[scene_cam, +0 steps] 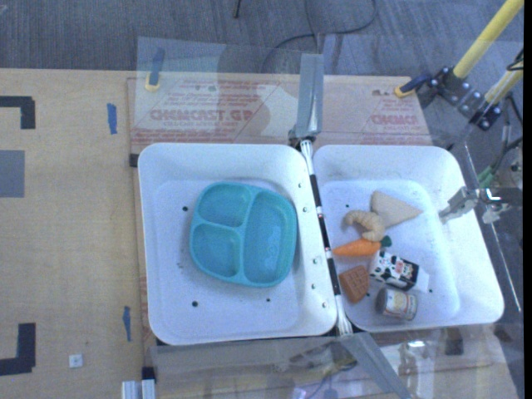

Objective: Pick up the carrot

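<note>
My gripper (pixel 462 203) sat right of the carrot (pixel 359 247), aperture unreadable, nothing visibly held; best approach: descend mid-carrot, avoiding the croissant (pixel 364 221) touching it.

2 shallow white bins sit side by side on a wooden bench (pixel 66 223). The left bin (pixel 166 298) holds a teal divided plate (pixel 243 233) with 3 compartments, lying flat near its middle. In the right bin (pixel 465 289), a beige wedge (pixel 394 207) touches a tan croissant-shaped piece (pixel 365 222); nearer the front lie a brown waffle-like square (pixel 355 282), a black-and-white carton (pixel 393 269) on its side and a small can (pixel 397 303). Blue tape strips (pixel 111 118) mark the bench, and a black cable (pixel 332 7) loops on the grey floor beyond.
</note>
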`<move>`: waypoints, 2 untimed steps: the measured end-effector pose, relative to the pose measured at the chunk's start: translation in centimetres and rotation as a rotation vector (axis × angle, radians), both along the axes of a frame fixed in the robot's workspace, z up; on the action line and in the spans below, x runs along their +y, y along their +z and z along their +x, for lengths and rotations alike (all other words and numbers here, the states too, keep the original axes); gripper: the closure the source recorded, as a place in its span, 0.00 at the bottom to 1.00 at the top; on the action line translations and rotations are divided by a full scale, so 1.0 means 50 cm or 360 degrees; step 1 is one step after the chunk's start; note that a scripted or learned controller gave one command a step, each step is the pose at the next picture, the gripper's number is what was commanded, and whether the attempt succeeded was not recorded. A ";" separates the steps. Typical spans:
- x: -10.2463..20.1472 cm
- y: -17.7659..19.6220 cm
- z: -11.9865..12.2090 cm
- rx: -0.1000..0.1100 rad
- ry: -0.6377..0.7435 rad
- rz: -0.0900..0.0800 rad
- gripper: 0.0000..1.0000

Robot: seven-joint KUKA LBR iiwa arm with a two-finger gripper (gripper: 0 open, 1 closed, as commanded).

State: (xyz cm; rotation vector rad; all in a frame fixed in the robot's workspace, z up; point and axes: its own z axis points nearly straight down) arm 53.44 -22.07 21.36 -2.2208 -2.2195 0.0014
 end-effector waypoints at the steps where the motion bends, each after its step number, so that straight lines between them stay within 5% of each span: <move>1: 0.140 -0.105 -0.003 0.0000 0.0522 0.0003 0.00; 2: 0.211 -0.216 0.074 -0.0010 0.1030 -0.0002 0.00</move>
